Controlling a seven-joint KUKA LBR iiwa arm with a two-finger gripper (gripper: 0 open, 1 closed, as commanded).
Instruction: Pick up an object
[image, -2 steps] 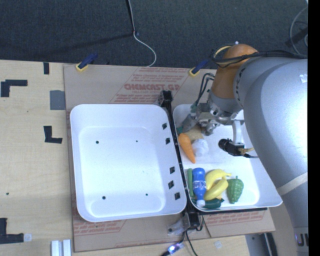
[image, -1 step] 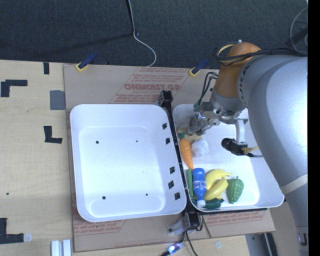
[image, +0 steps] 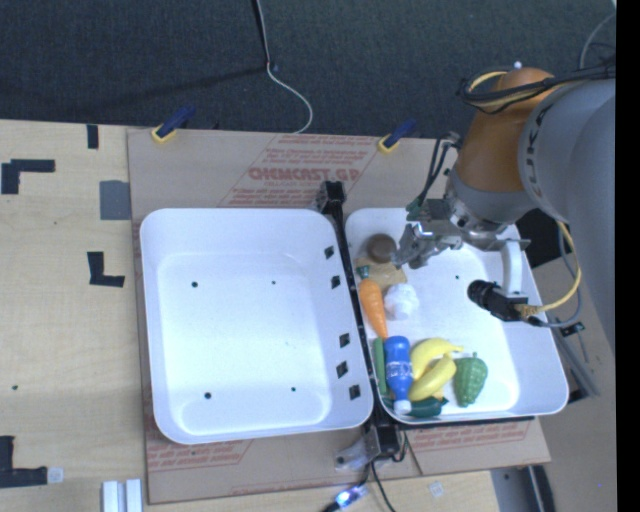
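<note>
The right bin (image: 505, 340) holds a cluster of objects along its left side. A brown round object (image: 380, 246) lies at the far left, an orange carrot (image: 373, 306) below it, and a white lump (image: 402, 299) beside the carrot. Nearer the front lie a blue bottle (image: 398, 366), yellow bananas (image: 437, 364) and a green pepper-like toy (image: 470, 379). My gripper (image: 418, 247) hangs over the bin's far part, just right of the brown object, fingers pointing down-left. Nothing is visible between its fingers.
The left bin (image: 245, 320) sits beside the right one, a black divider with clips (image: 345, 300) between them. Both rest on a cardboard sheet (image: 290, 170). A black cylinder on the arm's cable (image: 492, 296) hangs over the right bin's middle.
</note>
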